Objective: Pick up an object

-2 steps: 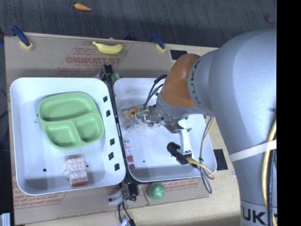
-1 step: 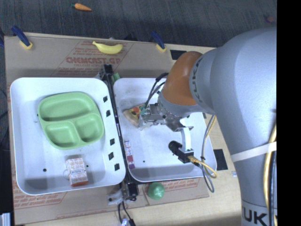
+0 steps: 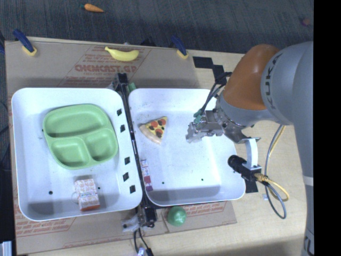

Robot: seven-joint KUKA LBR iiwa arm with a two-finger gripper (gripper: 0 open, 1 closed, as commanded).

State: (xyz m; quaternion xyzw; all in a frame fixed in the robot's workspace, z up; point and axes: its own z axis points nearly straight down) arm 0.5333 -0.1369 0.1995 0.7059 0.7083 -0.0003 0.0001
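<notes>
Bench with cardboard sheet and two white bins

The wooden bench point(image 3: 266, 228) is covered over most of its top by a printed cardboard sheet point(image 3: 80, 65), held at the far edge by blue clamps point(image 3: 24, 41). On the sheet, the left bin point(image 3: 24, 159) and the right bin point(image 3: 213, 191) are set side by side, touching. A toy banana point(image 3: 122, 53) is seen beyond the bins, and a green ball point(image 3: 176, 215) just before the right bin.

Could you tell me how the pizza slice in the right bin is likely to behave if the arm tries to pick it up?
The pizza slice looks like a small toy, so probably light and rigid. It lies flat on the right bin floor, so fingers may struggle to get under it. Its wedge shape should slide, not roll, if the end effector nudges it.
</notes>
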